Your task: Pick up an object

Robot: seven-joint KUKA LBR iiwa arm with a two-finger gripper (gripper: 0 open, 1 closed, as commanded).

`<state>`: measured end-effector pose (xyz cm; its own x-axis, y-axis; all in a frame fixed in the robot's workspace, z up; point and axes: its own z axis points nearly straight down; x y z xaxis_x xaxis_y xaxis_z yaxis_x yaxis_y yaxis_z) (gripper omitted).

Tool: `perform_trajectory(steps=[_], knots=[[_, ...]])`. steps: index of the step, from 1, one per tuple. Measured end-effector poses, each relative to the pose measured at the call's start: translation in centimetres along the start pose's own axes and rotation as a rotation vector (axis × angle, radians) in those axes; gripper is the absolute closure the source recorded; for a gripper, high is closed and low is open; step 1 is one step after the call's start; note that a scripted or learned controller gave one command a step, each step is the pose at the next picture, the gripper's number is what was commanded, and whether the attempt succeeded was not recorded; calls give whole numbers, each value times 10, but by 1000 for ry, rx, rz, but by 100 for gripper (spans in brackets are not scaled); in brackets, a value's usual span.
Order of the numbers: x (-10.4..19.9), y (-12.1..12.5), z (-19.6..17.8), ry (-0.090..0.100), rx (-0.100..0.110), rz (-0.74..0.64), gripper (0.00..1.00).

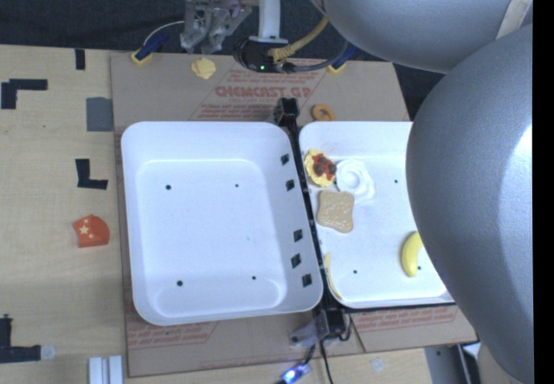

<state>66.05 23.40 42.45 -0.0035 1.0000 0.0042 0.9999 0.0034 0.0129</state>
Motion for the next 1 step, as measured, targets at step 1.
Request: perform_trajectory(steps=[1], knots=[[-2, 9, -119, 0, 0, 0, 100]])
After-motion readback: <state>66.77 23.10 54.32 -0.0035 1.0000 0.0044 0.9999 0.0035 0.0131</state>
